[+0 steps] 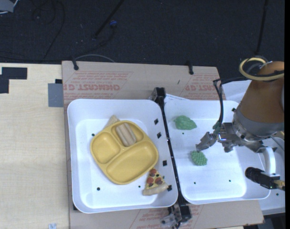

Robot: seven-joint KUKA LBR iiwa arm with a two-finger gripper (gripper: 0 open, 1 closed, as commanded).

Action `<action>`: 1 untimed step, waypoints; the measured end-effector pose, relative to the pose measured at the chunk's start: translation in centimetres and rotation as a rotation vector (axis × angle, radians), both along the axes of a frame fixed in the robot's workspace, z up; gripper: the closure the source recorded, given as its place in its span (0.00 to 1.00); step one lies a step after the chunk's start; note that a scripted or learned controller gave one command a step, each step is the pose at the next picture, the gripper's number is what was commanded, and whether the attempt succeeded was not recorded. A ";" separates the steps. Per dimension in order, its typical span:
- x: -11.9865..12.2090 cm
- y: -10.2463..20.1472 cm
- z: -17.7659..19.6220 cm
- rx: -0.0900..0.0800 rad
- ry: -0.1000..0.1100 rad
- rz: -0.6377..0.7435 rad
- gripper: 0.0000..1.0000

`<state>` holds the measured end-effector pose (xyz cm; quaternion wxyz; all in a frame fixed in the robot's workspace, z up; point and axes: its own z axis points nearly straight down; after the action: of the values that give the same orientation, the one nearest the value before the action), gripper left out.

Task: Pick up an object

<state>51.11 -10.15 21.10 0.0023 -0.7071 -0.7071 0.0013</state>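
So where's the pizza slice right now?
In the left bin, near its front right corner, the pizza slice lies just below the yellow tray.

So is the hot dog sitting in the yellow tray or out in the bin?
In the tray: the hot dog lies inside the upper right compartment of the yellow divided tray, within its raised rim.

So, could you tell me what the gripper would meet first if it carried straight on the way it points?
Probably the small green bumpy toy just below-left of the gripper, though height is unclear.
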 end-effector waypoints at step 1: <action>0.4 0.0 -6.2 0.001 0.005 0.000 0.00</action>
<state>51.53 -10.15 14.85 0.0044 -0.7071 -0.7071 0.0027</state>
